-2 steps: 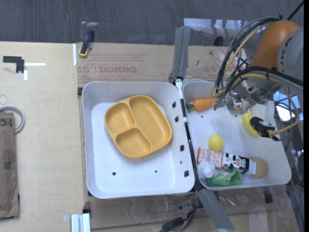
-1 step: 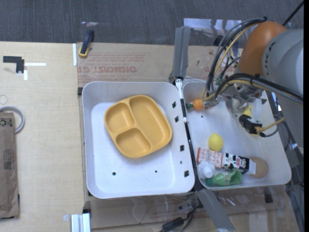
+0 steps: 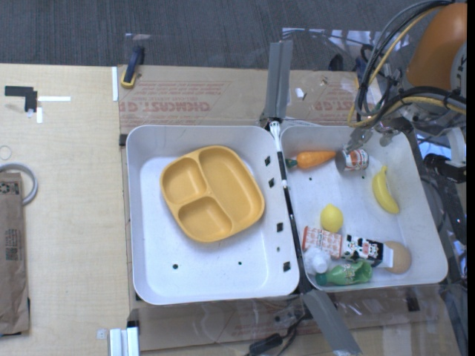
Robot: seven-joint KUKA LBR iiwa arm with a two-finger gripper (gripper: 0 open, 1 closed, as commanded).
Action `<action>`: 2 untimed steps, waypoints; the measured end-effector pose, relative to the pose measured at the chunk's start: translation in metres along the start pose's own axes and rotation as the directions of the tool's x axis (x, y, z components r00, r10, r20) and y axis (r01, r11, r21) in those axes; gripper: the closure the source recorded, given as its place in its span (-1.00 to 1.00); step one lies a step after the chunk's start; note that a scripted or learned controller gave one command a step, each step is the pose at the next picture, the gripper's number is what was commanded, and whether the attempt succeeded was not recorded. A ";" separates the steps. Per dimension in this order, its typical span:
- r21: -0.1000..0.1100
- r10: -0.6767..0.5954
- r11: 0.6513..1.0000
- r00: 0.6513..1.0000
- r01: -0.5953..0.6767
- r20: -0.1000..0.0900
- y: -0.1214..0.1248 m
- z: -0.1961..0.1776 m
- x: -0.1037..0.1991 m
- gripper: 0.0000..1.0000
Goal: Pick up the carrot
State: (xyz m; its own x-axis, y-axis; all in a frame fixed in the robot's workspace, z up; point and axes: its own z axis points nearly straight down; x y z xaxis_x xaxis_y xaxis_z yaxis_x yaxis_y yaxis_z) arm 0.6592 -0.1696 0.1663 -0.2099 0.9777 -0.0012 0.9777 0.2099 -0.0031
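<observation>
Now the gripper (image 3: 369, 130) hangs over the right bin (image 3: 423, 221), fingers' spread impossible to tell, near a small can (image 3: 355, 159) touching the tapered orange carrot (image 3: 315, 159).

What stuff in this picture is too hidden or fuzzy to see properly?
- Gripper: in the camera view, cables and wrist parts crowd it, so its fingers cannot be made out.
- Small can at the carrot tip: label too small to read.
- Green bottle: partly hidden under the milk carton.
- Brown paper bag: cut off by the left edge.
- Arm: cut off by the right edge.
</observation>
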 end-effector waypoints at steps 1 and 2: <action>-0.027 -0.098 0.995 0.995 0.098 0.016 -0.005 0.046 0.048 -1.00; -0.003 -0.541 0.841 0.841 0.541 0.001 -0.013 0.077 0.072 -1.00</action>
State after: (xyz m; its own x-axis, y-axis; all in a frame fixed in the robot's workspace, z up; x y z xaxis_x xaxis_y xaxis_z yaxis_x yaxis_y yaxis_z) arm 0.6308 -0.1024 0.0891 -0.7055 0.7087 -0.0002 0.7087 0.7055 -0.0006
